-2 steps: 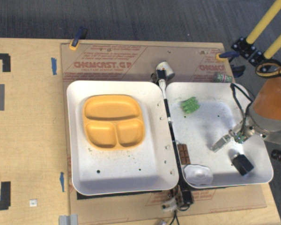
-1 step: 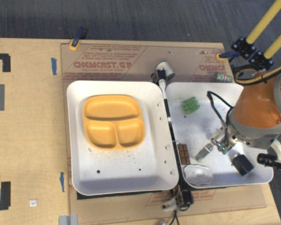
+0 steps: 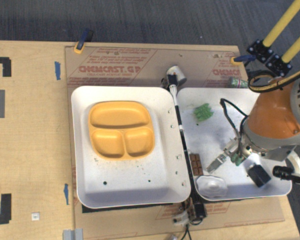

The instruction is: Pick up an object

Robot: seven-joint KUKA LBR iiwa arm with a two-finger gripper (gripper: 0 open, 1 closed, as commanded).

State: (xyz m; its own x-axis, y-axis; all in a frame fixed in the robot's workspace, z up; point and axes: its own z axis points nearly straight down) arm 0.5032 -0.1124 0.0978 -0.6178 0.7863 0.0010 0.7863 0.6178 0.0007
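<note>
A: Bins side by side on the bench: the left bin [image 3: 82,149] carries a yellow divided tray [image 3: 122,129] toward its far side.

B: And the right bin [image 3: 275,190]?

A: A green object [image 3: 203,112] lies in its far left part, a clear cup [image 3: 211,186] at the near left corner. The gripper [image 3: 229,156] is low at mid-bin; whether it grips anything, I cannot tell.

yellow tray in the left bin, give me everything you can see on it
The yellow tray looks like smooth moulded plastic, orange-yellow, with rounded corners. It has three compartments: one wide one along the far side and two smaller ones side by side nearer the camera. It lies flat and right side up on the floor of the left bin, toward its far half. Nothing touches it but the bin.
</note>
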